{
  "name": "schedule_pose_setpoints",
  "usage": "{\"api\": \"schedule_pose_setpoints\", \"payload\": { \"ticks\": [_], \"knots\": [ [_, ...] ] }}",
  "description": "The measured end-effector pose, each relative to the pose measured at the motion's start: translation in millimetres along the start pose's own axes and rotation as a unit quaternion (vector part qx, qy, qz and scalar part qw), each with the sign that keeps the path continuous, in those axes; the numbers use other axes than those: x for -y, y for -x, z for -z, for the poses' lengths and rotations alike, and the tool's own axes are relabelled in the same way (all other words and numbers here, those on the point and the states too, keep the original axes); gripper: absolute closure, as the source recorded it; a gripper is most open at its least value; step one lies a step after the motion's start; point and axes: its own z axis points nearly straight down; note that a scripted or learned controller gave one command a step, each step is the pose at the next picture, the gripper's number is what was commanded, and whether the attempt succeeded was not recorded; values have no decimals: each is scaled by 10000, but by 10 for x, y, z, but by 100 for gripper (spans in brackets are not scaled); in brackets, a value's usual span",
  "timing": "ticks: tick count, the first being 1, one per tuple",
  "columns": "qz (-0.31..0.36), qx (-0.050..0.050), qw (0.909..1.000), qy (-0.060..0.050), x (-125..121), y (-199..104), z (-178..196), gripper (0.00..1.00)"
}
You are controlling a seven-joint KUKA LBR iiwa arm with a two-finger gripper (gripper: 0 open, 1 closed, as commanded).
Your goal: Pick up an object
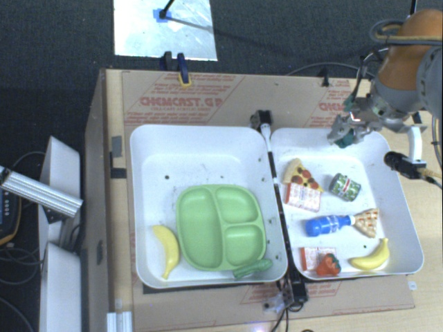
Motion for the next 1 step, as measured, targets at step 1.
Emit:
{"api": "schedule_pose_setpoints", "payload": {
  "ticks": [1],
  "knots": [
    [-2,-5,10000,-21,367,-612,224,100]
  ]
}}
